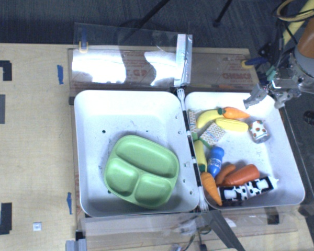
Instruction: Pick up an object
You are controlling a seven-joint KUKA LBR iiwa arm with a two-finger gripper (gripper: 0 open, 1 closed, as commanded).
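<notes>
While I hang over the far right corner of the right bin [290, 156], I look at the toys from the near end to the far end. Nearest to the camera lies a black and white spotted toy [248, 189], flat against the near wall. Just behind it sit two orange carrots [239, 174], touching each other, and one more carrot [211, 188] by the middle wall. They look like light, hard plastic, smooth and a bit slippery, so I think they could slide out of a pinch. A small blue bottle [215, 161] stands next to them. It looks round and might roll.

Farther back is a checked little packet [213, 134], then a yellow banana [225, 122] with another orange carrot [235, 112] touching its far side. A small white spotted ball [258, 131] sits alone to the right. I think the banana is a good pick: light, stiff, and best pinched across its thin middle.

My claw [267, 94] is above the far rim, with nothing in it. I cannot tell how wide it is open.

The left bin [89, 140] holds a green tray [141, 170].
</notes>
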